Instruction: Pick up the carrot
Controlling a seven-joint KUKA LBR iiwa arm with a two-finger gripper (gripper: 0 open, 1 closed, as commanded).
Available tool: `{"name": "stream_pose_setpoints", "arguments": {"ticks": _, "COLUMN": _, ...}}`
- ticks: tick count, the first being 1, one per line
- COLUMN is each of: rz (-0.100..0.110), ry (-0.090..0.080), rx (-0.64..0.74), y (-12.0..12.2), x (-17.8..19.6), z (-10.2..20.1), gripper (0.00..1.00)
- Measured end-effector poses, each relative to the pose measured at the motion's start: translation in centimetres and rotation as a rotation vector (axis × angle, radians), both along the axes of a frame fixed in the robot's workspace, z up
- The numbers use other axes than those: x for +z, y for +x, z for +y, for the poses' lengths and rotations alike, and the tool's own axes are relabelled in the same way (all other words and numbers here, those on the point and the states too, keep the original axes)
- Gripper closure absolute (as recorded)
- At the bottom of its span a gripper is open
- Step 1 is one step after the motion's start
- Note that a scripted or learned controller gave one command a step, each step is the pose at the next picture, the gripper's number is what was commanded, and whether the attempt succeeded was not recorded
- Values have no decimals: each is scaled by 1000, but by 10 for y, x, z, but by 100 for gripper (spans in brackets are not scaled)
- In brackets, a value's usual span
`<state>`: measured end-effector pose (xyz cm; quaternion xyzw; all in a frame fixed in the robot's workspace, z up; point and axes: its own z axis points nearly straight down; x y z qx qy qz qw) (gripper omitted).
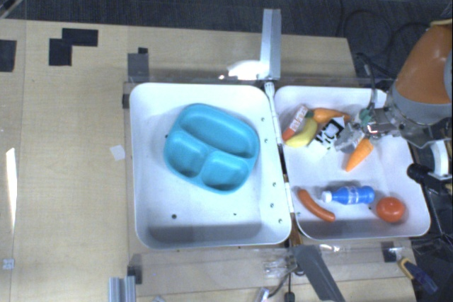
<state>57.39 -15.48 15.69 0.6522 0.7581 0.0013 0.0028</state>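
The carrot (358, 154), short and orange, lies tilted in the right bin (417, 226), its thick end pointing up and to the right. My gripper (359, 131) comes in from the right and hovers right over that thick end, low in the bin. From this angle I cannot make out whether it touches the carrot. The grey arm with its orange band (427, 74) covers the bin's far right corner.
Just left of the gripper sit a black-and-white item (328, 131), a yellow banana (301, 135) and an orange piece (327, 114). Along the near wall lie a red sausage (315, 204), a blue bottle (349, 196) and a red tomato (390, 209). The left bin (152, 223) holds a blue divided plate (210, 146).
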Motion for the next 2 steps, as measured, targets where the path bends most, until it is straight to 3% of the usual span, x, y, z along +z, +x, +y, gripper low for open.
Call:
{"name": "stream_pose_setpoints", "arguments": {"ticks": 1, "rz": -1, "ry": 0, "rx": -40, "y": -4, "x": -63, "z": -44, "gripper": 0}}
{"name": "stream_pose_setpoints", "arguments": {"ticks": 2, "rz": -6, "ry": -2, "rx": -37, "y": -2, "x": -51, "z": -44, "gripper": 100}}
